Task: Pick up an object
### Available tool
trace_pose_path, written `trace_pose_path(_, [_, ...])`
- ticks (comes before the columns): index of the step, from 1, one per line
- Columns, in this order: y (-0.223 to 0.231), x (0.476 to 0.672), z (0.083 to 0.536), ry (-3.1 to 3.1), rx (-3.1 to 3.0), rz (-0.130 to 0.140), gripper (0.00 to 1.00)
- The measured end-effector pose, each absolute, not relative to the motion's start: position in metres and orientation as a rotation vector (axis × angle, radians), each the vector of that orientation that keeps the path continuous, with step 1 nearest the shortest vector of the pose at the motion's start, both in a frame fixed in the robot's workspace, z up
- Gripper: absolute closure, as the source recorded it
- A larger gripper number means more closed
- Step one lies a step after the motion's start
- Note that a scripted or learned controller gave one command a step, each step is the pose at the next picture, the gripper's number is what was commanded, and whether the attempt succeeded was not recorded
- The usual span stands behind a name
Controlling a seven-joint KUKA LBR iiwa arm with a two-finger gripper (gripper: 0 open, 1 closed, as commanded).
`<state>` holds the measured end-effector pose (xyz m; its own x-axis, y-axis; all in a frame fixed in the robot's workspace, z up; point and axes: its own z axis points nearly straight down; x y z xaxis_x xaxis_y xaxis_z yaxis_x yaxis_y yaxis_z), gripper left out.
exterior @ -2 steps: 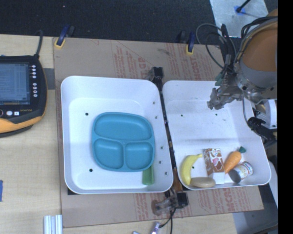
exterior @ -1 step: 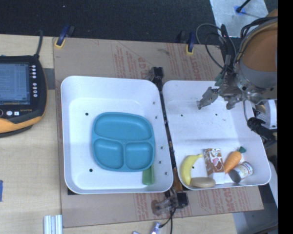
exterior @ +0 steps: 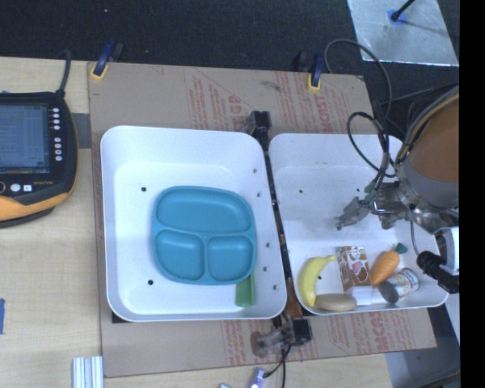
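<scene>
My gripper (exterior: 352,213) hangs over the bare floor of the right bin (exterior: 307,156), reaching in from the bin's right side. Its two fingers (exterior: 345,219) look spread a little apart, though they are small and dark here, so I am not certain how wide. Nothing sits between them.

The things to pick lie along the near edge of the right bin, all nearer the camera than my gripper and apart from it. From the left: a yellow banana (exterior: 311,277), curved, with a tan oval piece (exterior: 335,302) just beside its lower end. Next comes a brown and white packet (exterior: 353,267), then an orange carrot (exterior: 384,267), tilted, and a small grey-capped bottle (exterior: 398,285) lying beside it.

To the left of the right bin, touching it, sits the left bin (exterior: 121,217). It holds a blue divided plate (exterior: 204,234) and a green block (exterior: 245,292) by the plate's near right corner.
</scene>
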<state>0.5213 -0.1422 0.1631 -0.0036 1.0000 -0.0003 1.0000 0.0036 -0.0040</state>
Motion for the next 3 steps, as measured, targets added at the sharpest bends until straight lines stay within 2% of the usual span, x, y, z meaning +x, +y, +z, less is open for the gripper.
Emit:
trace_pose_path(1, [-0.124, 0.494, 0.092, -2.229, -2.214, 0.002, 0.00])
trace_pose_path(2, [-0.125, 0.495, 0.102, -2.234, -2.211, 0.004, 1.00])
trace_pose_path(3, [-0.064, 0.550, 0.192, -2.225, -2.215, -0.001, 1.00])
